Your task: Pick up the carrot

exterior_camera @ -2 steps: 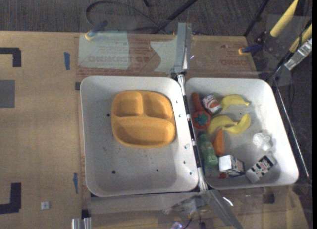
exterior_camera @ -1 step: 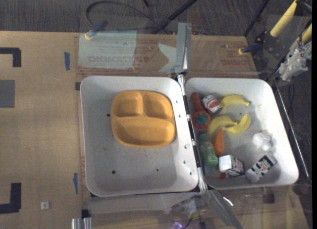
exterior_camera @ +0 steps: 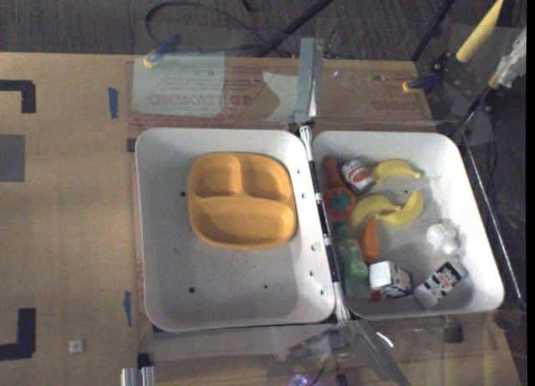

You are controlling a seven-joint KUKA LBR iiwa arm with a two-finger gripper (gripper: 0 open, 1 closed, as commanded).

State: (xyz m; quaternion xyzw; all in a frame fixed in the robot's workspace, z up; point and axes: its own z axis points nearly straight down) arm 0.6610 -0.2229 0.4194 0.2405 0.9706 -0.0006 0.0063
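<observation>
Two white bins are sitting side by side on the counter point(exterior_camera: 67, 209). The left bin point(exterior_camera: 167, 292) is holding an orange divided plate point(exterior_camera: 242, 200), lying flat toward the far half. The right bin point(exterior_camera: 476, 209) is carrying a crowd of toy foods.

The carrot point(exterior_camera: 370, 241) is lying in the right bin, near its middle and toward the wall it shares with the left bin. It is resting just beside a green piece point(exterior_camera: 352, 261), with its far end touching a yellow banana point(exterior_camera: 372, 207). A second banana point(exterior_camera: 410, 209) is curving next to that one, and a third point(exterior_camera: 397, 170) is lying farther back, beside a small can point(exterior_camera: 358, 174). A red round fruit point(exterior_camera: 340, 200) and a long reddish piece point(exterior_camera: 333, 171) are sitting along the shared wall. Two small cartons point(exterior_camera: 390, 277) point(exterior_camera: 440, 282) are lying at the near side, and a clear crumpled thing point(exterior_camera: 443, 236) is resting just beyond them.

Whether the pincer is spread or pressed together, I cannot tell; nothing is gripping the carrot.
</observation>
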